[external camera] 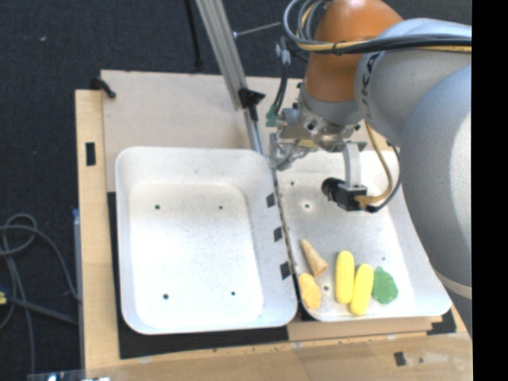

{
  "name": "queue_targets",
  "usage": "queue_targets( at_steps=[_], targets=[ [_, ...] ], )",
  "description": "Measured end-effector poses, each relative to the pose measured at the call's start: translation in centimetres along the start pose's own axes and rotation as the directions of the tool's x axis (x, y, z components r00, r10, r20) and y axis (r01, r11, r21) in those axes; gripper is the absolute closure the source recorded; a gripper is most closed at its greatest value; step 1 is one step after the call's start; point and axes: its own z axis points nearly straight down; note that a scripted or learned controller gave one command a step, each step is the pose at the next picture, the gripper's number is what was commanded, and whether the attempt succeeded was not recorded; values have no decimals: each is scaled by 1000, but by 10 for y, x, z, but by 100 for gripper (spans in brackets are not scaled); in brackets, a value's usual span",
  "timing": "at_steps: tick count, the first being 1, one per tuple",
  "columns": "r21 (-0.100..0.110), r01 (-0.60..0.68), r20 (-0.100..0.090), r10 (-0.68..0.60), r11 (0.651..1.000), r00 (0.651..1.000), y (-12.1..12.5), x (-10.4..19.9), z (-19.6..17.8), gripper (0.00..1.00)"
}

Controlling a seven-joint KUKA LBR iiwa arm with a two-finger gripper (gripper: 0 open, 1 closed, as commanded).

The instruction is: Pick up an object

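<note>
From the camera view, the tool [283,155] hangs over the far left corner of the right bin [413,292]. The toys lie well apart toward the near edge: a cone [313,256], two yellow pieces [352,281] standing lengthwise, a green lump [386,286]. The arm hides the tool's grip, so its state cannot be told.

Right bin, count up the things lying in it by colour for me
Yellow: 2, yellow piece and its twin
Orange-yellow: 1, orange piece
Tan: 1, tan cone
Green: 1, green piece
Total: 5
</note>
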Motion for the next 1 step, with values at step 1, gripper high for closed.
queue_targets(
  at_steps=[1],
  targets=[
    [1,-2,2,2,1000,1000,13,40,2,100]
  ],
)
